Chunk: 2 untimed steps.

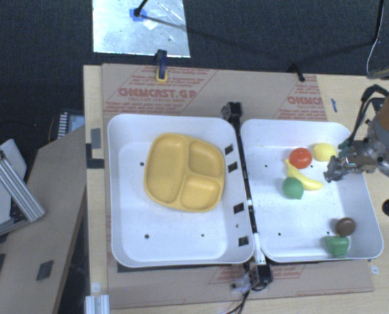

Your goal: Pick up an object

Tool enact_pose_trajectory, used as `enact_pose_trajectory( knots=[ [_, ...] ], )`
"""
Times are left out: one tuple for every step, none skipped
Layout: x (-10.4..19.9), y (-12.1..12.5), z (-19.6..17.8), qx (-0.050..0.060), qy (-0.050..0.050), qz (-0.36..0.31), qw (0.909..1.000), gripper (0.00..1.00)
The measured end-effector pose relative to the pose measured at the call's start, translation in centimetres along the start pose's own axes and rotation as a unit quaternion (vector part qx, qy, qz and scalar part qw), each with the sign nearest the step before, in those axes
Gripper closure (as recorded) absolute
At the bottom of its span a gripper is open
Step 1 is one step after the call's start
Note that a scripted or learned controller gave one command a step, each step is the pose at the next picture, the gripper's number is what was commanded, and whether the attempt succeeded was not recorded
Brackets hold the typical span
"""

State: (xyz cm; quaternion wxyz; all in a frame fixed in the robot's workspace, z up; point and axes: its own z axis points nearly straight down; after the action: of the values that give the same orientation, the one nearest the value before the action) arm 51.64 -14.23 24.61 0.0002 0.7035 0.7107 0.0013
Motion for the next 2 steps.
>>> enact_pose_trajectory(
  knots=[
    [5.6,2.0,1.3,0.000,0.000,0.000,1.0000,1.00],
    [10.9,4.6,1.8,0.000,0.000,0.000,1.0000,1.00]
  ],
)
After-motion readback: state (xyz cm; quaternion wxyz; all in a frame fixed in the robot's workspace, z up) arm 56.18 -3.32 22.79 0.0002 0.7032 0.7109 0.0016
